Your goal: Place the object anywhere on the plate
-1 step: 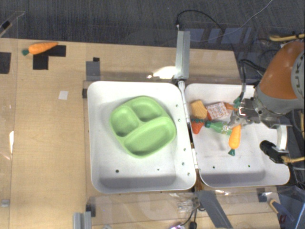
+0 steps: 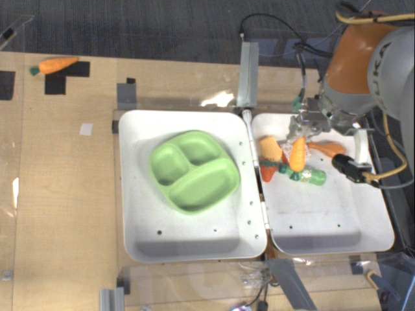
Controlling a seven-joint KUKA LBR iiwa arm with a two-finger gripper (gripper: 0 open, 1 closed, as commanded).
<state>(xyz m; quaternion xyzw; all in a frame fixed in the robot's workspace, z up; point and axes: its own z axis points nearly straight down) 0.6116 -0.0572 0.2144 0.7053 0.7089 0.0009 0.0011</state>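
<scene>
One small orange carrot point(image 2: 297, 155) stands nearly upright in the far left part of the right bin point(image 2: 337, 229), and we see it right under the claw point(image 2: 300, 132), whose metal fingers point(image 2: 293, 129) reach down to its top; we cannot tell whether they are apart, together or clamped on it. Just left of the carrot lies a yellow-orange piece of toy food point(image 2: 270, 149), with a red piece point(image 2: 268, 171) on its near side by the bin wall. A green piece point(image 2: 310, 176) lies just near of the carrot, and another orange carrot point(image 2: 327, 149) lies to the right. The green plate point(image 2: 194, 169), split into three compartments, sits in the left bin point(image 2: 188, 238). Far off to the left, a further carrot point(image 2: 56, 65) lies on the wooden bench point(image 2: 58, 193)
</scene>
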